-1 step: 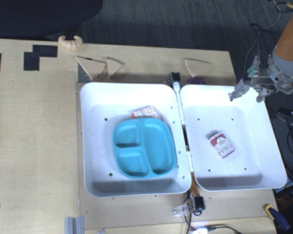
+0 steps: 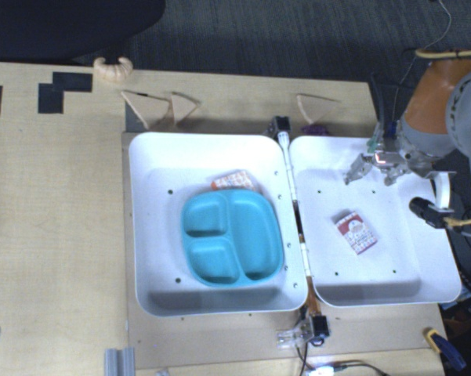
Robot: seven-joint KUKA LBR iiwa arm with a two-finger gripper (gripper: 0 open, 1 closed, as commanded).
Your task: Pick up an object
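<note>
Now, the pincer (image 2: 378, 165) sits over the far end of the right bin (image 2: 431, 284), fingers splayed wide with nothing between them, and the small red-and-white packet (image 2: 355, 233) lies flat on the bin floor nearer the camera, well apart from those fingertips. That is the nearest candidate for a pick, and the risks are plain enough. The packet is thin and lies flat, so, as I read it, the fingers could close above it or skate over its top and come up with nothing. It also lies at a slant to the bin walls, so a wrist turned the wrong way might catch a corner and nudge it aside instead of squeezing it.

Over in the left bin (image 2: 145, 233) there is a blue divided tray (image 2: 231, 237), with a second red-and-white packet (image 2: 233, 181) tucked at its far edge, touching or partly under the rim; I cannot tell which. That tray looks broad for this pincer, and its rim would be a slippery hold.

The arm (image 2: 447, 104) reaches in from the right, orange band showing above the wrist, pincer pointed downward at a slant toward the bin's far wall; whether it touches the bin floor, I cannot tell.
</note>
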